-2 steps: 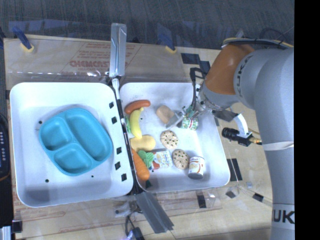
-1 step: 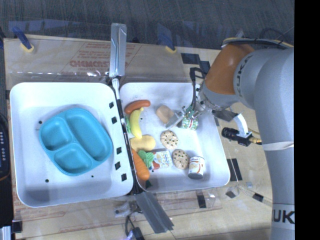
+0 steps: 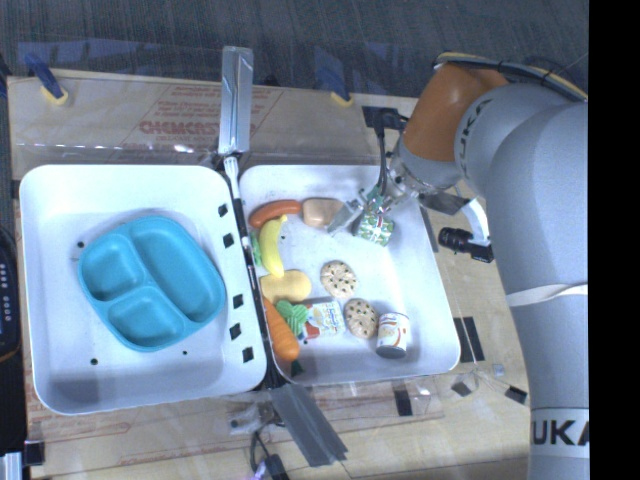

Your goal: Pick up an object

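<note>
My gripper [image 3: 366, 214] hangs over the back right part of the right bin [image 3: 436, 298], reaching down from the grey arm with the orange band. A small green-and-white patterned box [image 3: 376, 229] sits tilted right at its tip. Whether the box is gripped or only touched is not visible. In the same bin lie a tan bread piece [image 3: 321, 211], a sausage [image 3: 274, 211], a banana [image 3: 270, 246], a yellow pear-like piece [image 3: 286, 286], two cookies [image 3: 338, 278], a carrot [image 3: 283, 334] and a small can [image 3: 393, 333].
The left bin [image 3: 40, 268] holds a blue divided plate [image 3: 150, 281]. A raised divider with black clips [image 3: 238, 268] runs between the bins. The arm's bulk covers the bench to the right of the right bin.
</note>
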`<action>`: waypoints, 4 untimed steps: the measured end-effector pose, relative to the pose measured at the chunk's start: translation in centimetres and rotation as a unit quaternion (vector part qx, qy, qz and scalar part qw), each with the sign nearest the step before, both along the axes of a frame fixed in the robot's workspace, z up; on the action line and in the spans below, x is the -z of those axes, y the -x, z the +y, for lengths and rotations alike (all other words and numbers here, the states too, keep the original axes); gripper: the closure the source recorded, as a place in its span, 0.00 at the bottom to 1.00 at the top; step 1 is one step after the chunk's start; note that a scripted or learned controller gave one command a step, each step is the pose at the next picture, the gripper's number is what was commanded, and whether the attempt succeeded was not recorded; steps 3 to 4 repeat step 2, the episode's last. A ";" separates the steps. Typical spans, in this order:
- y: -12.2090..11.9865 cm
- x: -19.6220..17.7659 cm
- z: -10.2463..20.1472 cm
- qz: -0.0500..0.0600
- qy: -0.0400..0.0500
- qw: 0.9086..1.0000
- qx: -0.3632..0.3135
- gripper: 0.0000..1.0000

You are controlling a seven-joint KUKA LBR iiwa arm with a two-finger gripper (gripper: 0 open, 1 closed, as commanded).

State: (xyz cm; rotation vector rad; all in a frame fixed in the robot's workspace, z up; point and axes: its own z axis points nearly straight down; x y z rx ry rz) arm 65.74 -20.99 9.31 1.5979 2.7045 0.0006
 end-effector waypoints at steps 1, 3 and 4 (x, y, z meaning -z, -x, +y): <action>0.0 0.0 0.0 0.000 0.000 1.000 0.000 0.00; 0.0 0.0 0.0 0.000 0.000 1.000 0.000 0.00; 0.0 0.0 0.0 0.000 0.000 1.000 0.000 0.00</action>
